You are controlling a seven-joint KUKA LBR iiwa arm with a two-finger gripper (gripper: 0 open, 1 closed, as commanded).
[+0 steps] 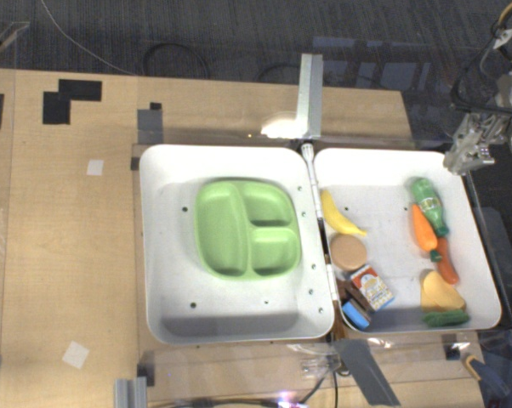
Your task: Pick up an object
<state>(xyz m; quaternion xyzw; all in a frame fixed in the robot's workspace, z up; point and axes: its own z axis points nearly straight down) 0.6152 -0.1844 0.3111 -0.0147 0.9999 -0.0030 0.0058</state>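
Note:
The right bin [384, 164] holds several toy foods: a yellow banana [340, 215], a round tan cookie [348, 251], a small printed box [372, 288], a blue piece [355, 314], a green bottle [428, 202], an orange carrot [424, 229], a small red-orange piece [446, 267] and a yellow wedge with a green base [442, 300]. My gripper [470, 150] hangs above the bin's far right corner, apart from all of them, with nothing seen between its fingers.
The left bin [167, 228] holds a green divided plate [246, 228]. A metal post [310, 100] stands behind the wall between the bins. Cables and the arm crowd the top right corner. Wooden bench spreads to the left.

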